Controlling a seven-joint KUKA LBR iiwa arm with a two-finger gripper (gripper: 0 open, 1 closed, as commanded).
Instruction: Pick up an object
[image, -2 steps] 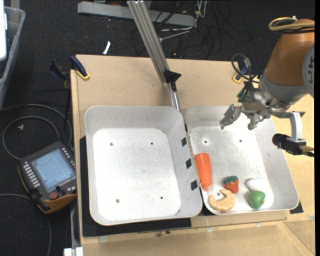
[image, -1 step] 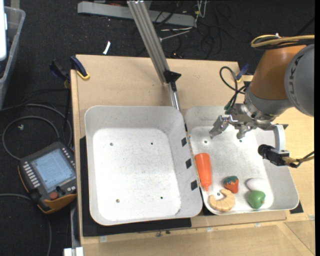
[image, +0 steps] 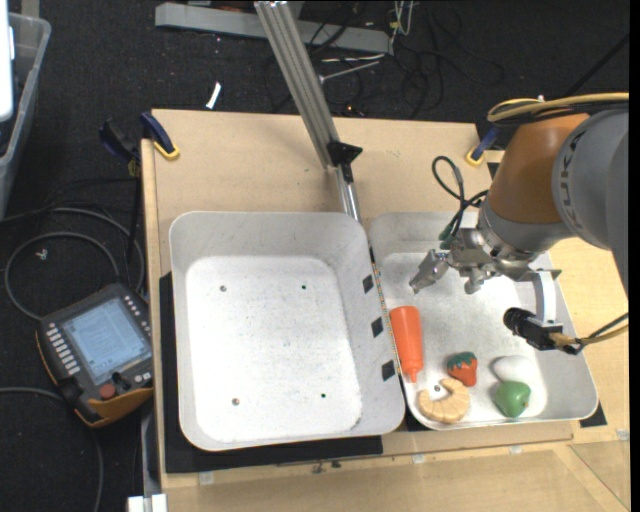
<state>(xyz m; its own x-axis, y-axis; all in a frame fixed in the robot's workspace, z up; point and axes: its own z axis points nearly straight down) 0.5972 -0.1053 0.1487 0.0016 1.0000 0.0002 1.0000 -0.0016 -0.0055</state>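
Nothing is being lifted yet: the gripper (image: 452, 274) is hovering with fingers spread and empty, while the carrot (image: 406, 339) is lying toward its seven o'clock in the right bin (image: 580, 400).

Tabletop (image: 260, 170) matt pale wood. Bins (image: 200, 240) white matt plastic, finely speckled. Carrot (image: 406, 340) smooth orange plastic, green pepper (image: 512, 398) glossy. Tool (image: 452, 268) dull grey metal.

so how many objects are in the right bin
4: orange carrot by the left wall, strawberry, tan biscuit, green piece along the front. The arm may hide more.
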